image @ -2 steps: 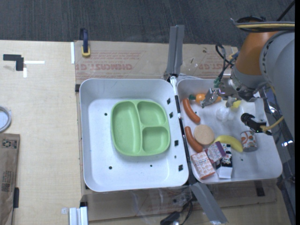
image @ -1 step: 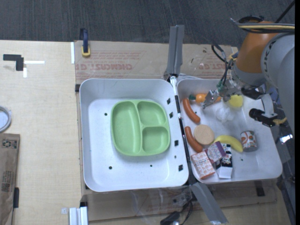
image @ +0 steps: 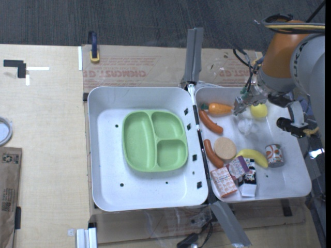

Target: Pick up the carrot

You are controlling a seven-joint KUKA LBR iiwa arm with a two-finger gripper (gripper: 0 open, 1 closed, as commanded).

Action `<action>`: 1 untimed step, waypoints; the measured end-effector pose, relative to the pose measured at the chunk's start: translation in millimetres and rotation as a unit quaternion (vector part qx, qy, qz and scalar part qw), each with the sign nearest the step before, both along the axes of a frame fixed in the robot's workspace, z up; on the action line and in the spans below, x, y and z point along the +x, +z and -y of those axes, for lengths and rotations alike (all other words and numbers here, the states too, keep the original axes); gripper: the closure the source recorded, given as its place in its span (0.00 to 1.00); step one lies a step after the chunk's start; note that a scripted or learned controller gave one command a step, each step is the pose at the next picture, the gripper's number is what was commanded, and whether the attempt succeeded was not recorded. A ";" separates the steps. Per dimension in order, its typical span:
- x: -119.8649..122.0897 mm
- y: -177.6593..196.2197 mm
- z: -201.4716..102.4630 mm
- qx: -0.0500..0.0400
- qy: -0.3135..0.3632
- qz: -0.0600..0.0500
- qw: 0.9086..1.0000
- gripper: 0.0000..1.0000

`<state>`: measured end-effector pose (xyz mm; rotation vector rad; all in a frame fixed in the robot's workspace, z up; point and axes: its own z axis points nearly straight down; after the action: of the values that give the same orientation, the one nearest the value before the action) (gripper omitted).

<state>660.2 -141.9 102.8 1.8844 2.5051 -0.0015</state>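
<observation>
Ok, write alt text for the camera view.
The gripper hovers at the right end of a carrot in the right bin, among sausages, a banana and a lemon. The left bin holds a green divided plate.

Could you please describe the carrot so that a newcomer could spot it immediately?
Look in the right bin, at its far left corner. The carrot lies there, just left of the end effector; unlike the two reddish sausages nearby, it is bright orange with a green tip.

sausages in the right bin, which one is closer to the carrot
The upper sausage, lying just below the carrot; the other sausage sits lower, beside the round cracker.
</observation>
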 end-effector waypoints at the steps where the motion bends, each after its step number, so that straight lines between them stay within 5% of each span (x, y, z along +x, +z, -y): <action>1: -47.1 84.6 35.6 0.001 0.043 -0.001 0.999 1.00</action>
<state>613.1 -177.6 187.4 1.7776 2.5860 -0.0008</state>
